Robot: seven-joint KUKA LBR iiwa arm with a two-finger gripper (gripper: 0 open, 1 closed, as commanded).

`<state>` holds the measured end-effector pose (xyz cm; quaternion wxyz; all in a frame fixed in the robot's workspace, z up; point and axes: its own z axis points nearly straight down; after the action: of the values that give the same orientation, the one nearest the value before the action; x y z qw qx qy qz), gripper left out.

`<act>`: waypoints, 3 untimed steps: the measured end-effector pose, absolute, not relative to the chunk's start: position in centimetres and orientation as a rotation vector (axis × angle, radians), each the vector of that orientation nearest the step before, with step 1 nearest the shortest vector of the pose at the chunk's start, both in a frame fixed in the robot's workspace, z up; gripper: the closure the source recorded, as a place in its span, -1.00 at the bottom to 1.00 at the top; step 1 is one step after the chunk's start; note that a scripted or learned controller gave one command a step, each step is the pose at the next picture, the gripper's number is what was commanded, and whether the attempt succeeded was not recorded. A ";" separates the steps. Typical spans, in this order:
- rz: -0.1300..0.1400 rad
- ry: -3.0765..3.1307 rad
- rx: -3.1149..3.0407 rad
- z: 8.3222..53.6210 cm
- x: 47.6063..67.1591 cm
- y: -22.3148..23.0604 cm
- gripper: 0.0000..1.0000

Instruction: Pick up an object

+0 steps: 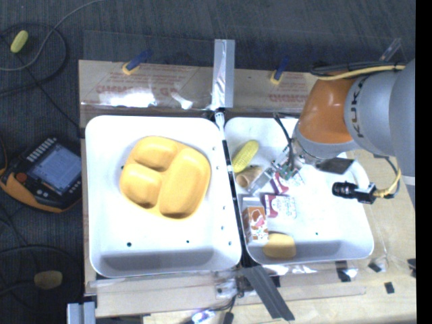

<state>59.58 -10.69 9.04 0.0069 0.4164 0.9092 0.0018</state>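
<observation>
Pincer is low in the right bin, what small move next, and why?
Probably lower the pincer slightly toward the tan cylindrical piece just to its left: the yellow plastic corn cob and pink printed packet crowd close, and nothing visibly sits in its grip.

Both white bins (101,248) are seen to be smooth, slightly glossy plastic. A yellow bread-shaped mass (165,176) looks soft and matt — foam-like. The corn cob (244,154) appears bumpy; the small packets (283,206) — shiny printed film.

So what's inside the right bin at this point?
The right bin holds a corn cob, a tan piece, printed packets, and a yellowish lump. The arm covers the bin's upper right, hiding whatever lies there.
</observation>
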 end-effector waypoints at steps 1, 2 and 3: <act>0.011 2.844 1.304 10.1 59.7 -10.6 1.00; -0.001 2.722 1.565 18.4 61.0 -7.2 1.00; -0.001 2.601 1.761 20.8 59.6 -2.3 1.00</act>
<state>59.62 -2.32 20.80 0.0002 0.5605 0.8282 -0.0002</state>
